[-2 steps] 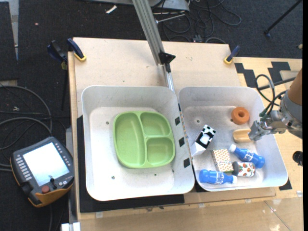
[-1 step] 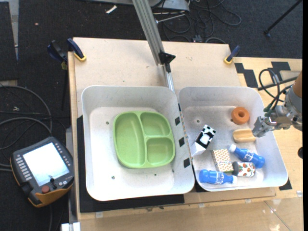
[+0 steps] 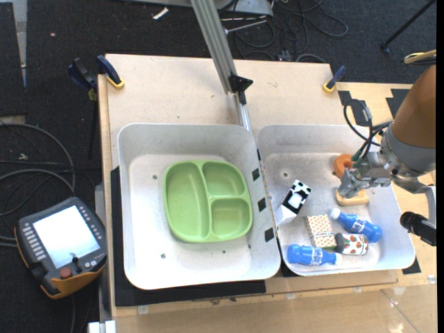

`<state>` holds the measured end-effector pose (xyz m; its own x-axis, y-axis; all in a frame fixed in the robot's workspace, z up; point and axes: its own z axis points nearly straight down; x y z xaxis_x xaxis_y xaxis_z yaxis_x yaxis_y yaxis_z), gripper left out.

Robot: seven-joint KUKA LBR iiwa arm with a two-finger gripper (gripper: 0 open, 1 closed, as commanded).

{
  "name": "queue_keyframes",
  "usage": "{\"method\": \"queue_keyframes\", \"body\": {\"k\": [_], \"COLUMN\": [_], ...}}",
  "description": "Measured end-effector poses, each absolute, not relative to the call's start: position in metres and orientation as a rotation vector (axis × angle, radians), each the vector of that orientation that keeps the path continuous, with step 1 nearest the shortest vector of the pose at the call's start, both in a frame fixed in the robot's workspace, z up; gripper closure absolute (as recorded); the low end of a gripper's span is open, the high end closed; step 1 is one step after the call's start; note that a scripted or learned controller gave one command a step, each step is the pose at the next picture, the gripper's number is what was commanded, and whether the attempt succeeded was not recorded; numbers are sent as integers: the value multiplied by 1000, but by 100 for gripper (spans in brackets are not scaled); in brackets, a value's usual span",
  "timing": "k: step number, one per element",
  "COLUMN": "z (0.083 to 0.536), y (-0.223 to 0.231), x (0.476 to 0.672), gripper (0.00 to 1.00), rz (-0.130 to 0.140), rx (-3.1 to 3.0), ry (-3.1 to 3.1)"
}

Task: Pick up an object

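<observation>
Here the gripper, finger state indiscernible, sits low over a tan block beside an orange object in the right bin; an off-centre close could nudge the block away.

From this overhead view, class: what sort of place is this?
Most likely a robotics lab. A robot arm reaches over two white bins on a clamped bench, a teach pendant lies on the floor beside it, and cables trail across the carpet.

pincer above tan block.
</observation>
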<state>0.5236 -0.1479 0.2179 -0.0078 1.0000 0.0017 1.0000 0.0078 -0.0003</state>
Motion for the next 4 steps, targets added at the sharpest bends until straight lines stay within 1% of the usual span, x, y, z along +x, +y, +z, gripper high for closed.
{"method": "queue_keyframes", "body": {"k": [1,2,4], "z": [230,222,244], "y": [-96,-39,68], "x": [530,537,531], "gripper": [100,100,100], "rz": [-4,-1,-3], "rx": [-2212,-2210,-2211], "ry": [-2231,-2229,-2231]}}
